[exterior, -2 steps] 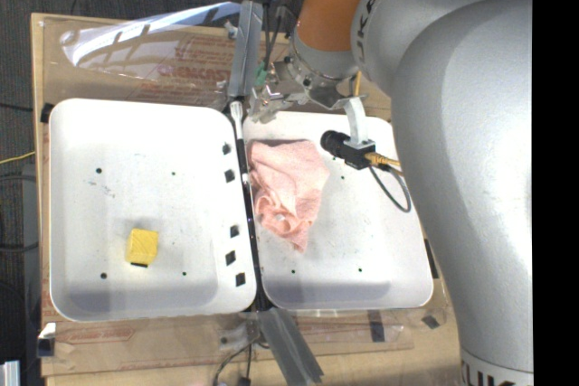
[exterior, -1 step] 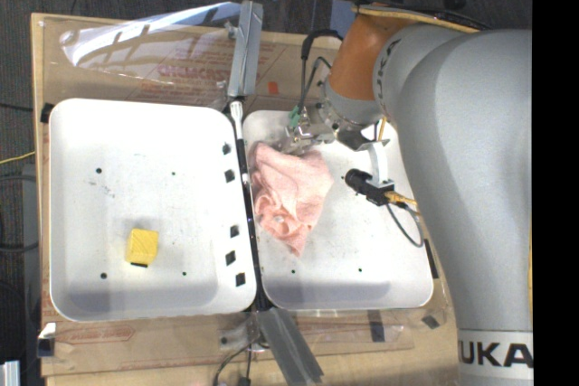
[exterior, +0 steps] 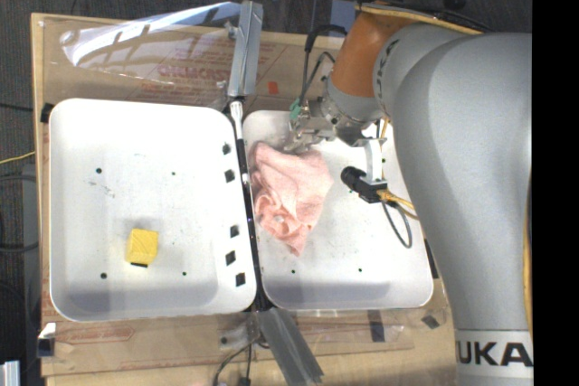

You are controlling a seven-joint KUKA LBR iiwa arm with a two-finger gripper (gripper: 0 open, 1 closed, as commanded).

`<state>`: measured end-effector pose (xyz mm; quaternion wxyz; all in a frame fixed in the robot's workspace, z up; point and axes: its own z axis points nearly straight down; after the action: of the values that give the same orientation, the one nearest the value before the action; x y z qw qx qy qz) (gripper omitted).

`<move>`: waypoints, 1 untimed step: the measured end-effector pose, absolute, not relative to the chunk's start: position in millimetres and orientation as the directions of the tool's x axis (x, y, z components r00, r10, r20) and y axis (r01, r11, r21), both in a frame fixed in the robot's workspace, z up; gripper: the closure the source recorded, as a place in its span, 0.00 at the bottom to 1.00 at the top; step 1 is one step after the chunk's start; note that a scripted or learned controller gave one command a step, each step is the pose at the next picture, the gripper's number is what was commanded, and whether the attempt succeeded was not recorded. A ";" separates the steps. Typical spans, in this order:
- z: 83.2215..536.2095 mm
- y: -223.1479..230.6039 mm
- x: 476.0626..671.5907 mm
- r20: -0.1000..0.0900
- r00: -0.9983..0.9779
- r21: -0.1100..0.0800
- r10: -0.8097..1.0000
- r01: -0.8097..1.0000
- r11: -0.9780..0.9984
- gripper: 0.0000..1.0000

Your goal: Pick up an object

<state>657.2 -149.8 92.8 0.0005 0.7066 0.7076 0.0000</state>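
Note:
A crumpled pink cloth (exterior: 289, 190) lies in the left half of the right bin (exterior: 389, 276), close to the divider between the bins. My gripper (exterior: 305, 133) is down at the cloth's upper edge, near the bin's back wall, with the grey wrist and orange band just behind it. Its tip appears to touch the cloth's top fold. A small yellow block (exterior: 142, 246) rests in the left bin (exterior: 90, 140), towards the front left corner.
The arm's large grey body covers the right side of the right bin. A black fitting with a yellow cable (exterior: 364, 183) hangs beside the cloth. A clear plastic sheet (exterior: 154, 41) lies behind the left bin.

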 end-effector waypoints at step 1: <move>192.2 -74.2 657.1 0.000 0.070 -0.002 0.998 0.998 -0.070 1.00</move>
<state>657.1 -74.2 192.2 -0.0006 0.7316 0.6817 -0.0007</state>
